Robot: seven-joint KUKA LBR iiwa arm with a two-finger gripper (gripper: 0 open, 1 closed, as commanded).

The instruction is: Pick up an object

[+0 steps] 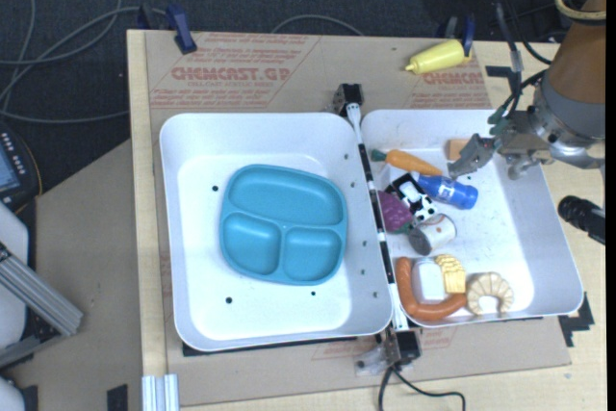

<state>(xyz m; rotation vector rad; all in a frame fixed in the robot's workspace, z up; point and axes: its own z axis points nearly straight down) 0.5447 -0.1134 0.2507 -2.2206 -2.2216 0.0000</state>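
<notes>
The camera view shows you two white bins side by side; the left bin [192, 236] carries a blue tray [283, 222] with three compartments, and the right bin [539, 236] carries all the small toys. The gripper [491, 154] hangs over the upper part of the right bin, near a small tan piece [456, 149] and just above the blue bottle [452, 192]. I cannot tell if it is released or clenched, and I see nothing between its tips, so count nothing as held. The toys lie crowded along the bin's left wall: a carrot [414, 161], a purple piece [394, 210], a croissant [490, 292] and an orange sausage [423, 298] at the lower corner. Because they touch each other, I judge a clean grasp difficult there; the bottle, lying nearest the gripper with some free floor on its right, seems the easiest target.
</notes>
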